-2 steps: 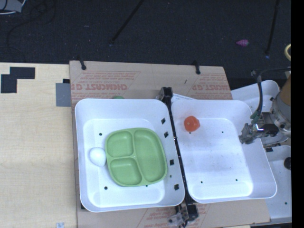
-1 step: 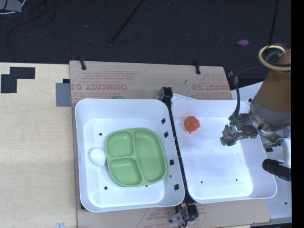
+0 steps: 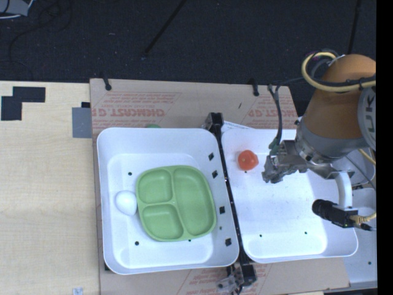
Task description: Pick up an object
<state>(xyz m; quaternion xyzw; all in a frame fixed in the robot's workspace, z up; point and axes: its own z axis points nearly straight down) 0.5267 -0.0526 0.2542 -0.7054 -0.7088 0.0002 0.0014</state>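
Note:
A small red-orange ball [image 3: 248, 160] lies in the right white bin [image 3: 288, 238], near its far left corner. My gripper [image 3: 272, 174] hangs over the same bin, just to the right of the ball and slightly nearer the front, apart from it. In the left white bin [image 3: 116, 155] a green three-compartment plate [image 3: 175, 202] lies flat, and a white egg-shaped object [image 3: 126, 202] rests against the plate's left edge.
The grey arm with its orange band [image 3: 336, 112] comes in over the right bin's far right side. Both bins sit on a cardboard sheet [image 3: 178, 106]; a black clip rail [image 3: 222, 189] runs between them. A wooden benchtop [image 3: 43, 189] stretches to the left.

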